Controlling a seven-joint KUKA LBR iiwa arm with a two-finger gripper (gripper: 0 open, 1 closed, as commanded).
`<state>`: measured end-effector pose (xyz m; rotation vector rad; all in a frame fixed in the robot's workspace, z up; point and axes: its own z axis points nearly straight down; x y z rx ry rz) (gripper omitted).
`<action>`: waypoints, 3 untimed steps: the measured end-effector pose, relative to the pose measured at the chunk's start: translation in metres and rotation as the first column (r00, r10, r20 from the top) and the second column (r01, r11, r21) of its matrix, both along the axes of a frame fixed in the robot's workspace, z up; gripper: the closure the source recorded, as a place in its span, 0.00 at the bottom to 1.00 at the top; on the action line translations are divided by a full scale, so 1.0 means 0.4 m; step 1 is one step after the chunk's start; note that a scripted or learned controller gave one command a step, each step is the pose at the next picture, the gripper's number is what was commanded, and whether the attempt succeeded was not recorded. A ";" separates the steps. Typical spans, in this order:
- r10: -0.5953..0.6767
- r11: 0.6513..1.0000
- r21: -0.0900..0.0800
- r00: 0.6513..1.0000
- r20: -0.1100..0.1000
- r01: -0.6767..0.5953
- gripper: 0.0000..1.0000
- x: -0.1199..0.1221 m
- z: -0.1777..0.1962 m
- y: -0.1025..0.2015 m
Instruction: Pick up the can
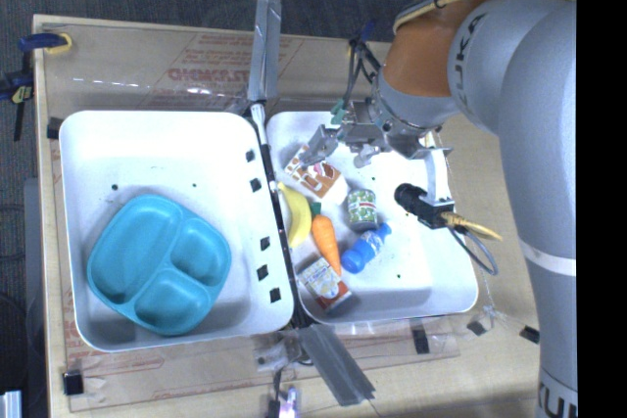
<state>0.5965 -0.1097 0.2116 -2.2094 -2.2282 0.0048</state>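
The can (361,208) is small, with a green label and a pale top. It stands near the middle of the right bin (446,274), just above a blue bottle (363,250). My gripper (340,150) hangs over the back of that bin, up and to the left of the can and apart from it. Its fingers (316,148) are spread open with nothing between them. One finger hangs over a small orange and white carton (314,177).
A banana (295,213) and a carrot (326,244) lie left of the can, and a second carton (323,281) sits at the front. The left bin (147,137) holds a blue divided plate (157,261). A black cable fitting (419,203) hangs right of the can.
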 end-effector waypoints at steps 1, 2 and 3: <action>-0.012 1.000 -0.001 1.000 0.001 0.012 0.00 -0.131 -0.084 -0.088; -0.121 0.993 0.000 0.993 0.001 0.121 0.00 -0.140 -0.136 -0.081; -0.098 0.995 -0.007 0.995 0.036 0.098 0.00 -0.055 -0.239 -0.173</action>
